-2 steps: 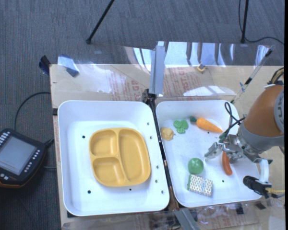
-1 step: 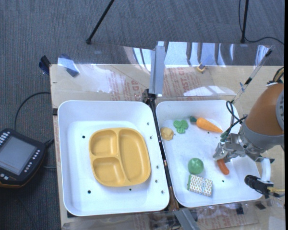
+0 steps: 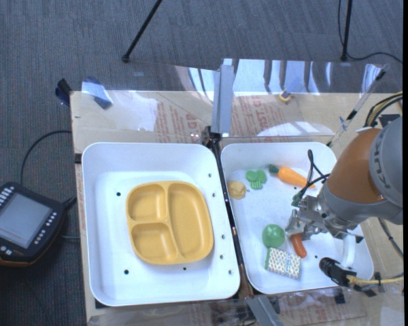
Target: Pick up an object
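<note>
Below, cardboard-topped bench [image 3: 122, 117], two white bins [image 3: 102, 161], grey carpet [image 3: 54, 32]

A single fixed camera looks down at a slant from above the cardboard-covered surface [image 3: 177, 117], far enough off to take in both shallow white plastic bins [image 3: 102, 182] side by side, dark carpet beyond, and the grey, orange-banded arm [image 3: 367, 175] entering from the right.

I'm seeing two white bins [image 3: 98, 182]; the left one is showing a yellow divided plate [image 3: 168, 221]. On the right I'm picking out an orange carrot [image 3: 292, 176], two green pieces [image 3: 256, 178], a red piece [image 3: 298, 245] and a speckled pale-green pad [image 3: 283, 262].
</note>
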